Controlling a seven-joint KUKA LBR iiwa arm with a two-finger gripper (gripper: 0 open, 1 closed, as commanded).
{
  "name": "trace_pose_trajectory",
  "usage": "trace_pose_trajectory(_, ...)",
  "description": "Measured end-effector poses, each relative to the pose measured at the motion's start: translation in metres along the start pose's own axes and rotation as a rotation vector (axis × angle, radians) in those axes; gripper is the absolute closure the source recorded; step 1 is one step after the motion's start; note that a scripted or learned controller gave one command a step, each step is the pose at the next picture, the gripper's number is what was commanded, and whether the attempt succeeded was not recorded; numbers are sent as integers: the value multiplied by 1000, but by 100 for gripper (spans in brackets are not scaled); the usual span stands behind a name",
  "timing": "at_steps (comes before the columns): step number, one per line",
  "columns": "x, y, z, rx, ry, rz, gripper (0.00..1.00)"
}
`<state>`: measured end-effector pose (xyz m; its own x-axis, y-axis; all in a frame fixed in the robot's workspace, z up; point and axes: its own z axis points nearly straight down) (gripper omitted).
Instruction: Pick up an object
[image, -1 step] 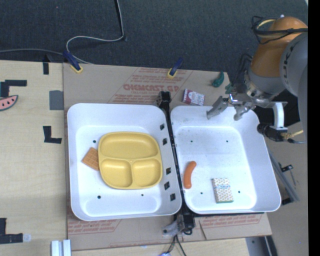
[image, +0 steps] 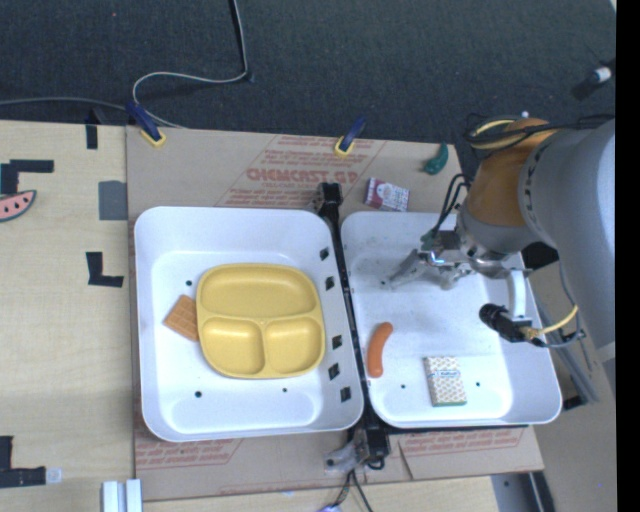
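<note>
In the right bin (image: 520, 400) lie an orange sausage-like toy (image: 377, 349) near the left wall and a small card box (image: 445, 381) near the front wall. Both look light; the toy seems smooth and round, so it may roll, and it is best taken across its narrow middle. The box is stiff and flat, easier at its short sides. The tool (image: 400, 273) hangs above the back of this bin, holding nothing; its fingers look nearly closed. Bare floor around both objects gives room, but the walls are close.

Bench (image: 60, 330) bears bins (image: 160, 330) (perhaps cardboard-backed).
</note>
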<state>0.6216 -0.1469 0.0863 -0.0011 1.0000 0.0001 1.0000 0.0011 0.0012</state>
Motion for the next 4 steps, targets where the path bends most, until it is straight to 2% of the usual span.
trace_pose_trajectory(1,-1,1,-10,-4,-3,-1,100)
trace_pose_trajectory(2,-1,1,-10,-4,-3,-1,0)
trace_pose_trajectory(3,0,1,-20,-3,-2,-1,100)
trace_pose_trajectory(4,0,1,-20,-3,-2,-2,0)
